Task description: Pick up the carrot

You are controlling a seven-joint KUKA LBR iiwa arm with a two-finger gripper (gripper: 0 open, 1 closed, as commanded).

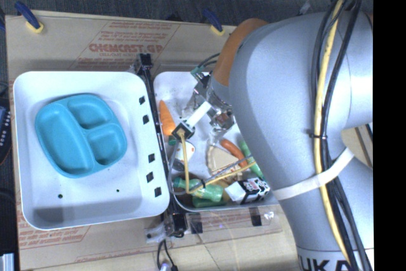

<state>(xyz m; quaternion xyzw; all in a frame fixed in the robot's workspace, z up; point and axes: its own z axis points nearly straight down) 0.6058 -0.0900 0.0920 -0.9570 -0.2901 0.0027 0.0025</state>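
Orange tapered carrot [166,118] lies along left wall of right white bin [166,82]. Gripper [183,130] just right of it; finger state: cannot tell. Judgement: centre over carrot, avoid wall, clutter.

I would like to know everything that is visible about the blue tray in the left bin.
The blue tray is a light blue, smooth, plastic-looking dish with rounded corners and three hollow sections: one long section on its left side and two smaller ones on its right. It lies flat, open side up and turned a little askew, on the floor of the left white bin, nearer to the bin's far left part. It touches the bin floor and no other object. Its sections look bare.
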